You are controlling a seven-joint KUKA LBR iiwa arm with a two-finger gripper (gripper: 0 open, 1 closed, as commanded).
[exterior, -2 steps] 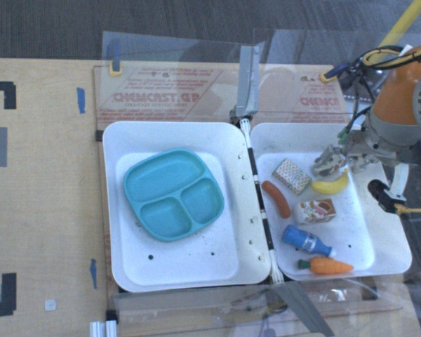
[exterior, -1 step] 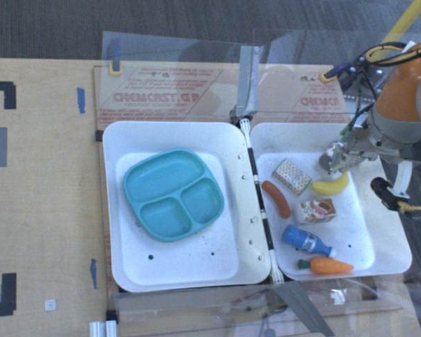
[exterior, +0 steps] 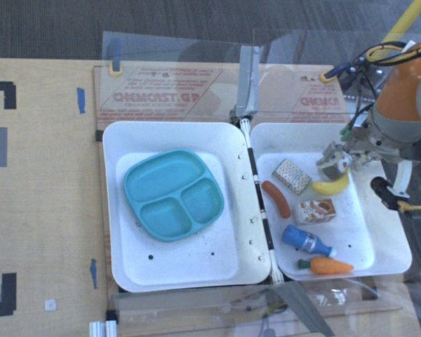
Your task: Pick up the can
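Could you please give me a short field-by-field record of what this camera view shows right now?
left bin: teal divided plate
right bin: patterned box, sausage, banana, small packet, blue bottle, carrot
gripper: low over the right bin's far side, just above the banana
grasp: cannot tell

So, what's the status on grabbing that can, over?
Gripper above the banana, far side of the right bin. Can lies on the bin floor, nearer the camera, not held. Banana sits between gripper and can.
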